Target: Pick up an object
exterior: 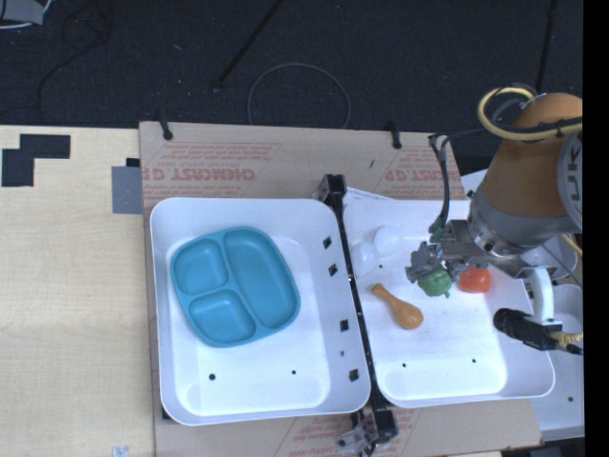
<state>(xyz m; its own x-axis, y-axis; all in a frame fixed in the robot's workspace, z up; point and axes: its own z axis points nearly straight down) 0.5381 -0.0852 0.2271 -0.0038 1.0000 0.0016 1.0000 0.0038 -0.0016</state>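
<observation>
At the 3 o'clock side, the gripper (430, 267) is lowered into the right bin (447, 374) over a green object (437, 283), its grip cannot be told, and the object can be pushed aside against the red object (475, 279).

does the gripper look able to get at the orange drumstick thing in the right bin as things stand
Probably yes. The drumstick-shaped toy lies flat on the right bin floor with nothing on top of it, apart from the green object and red object. The gripper is just above-right of it.
</observation>
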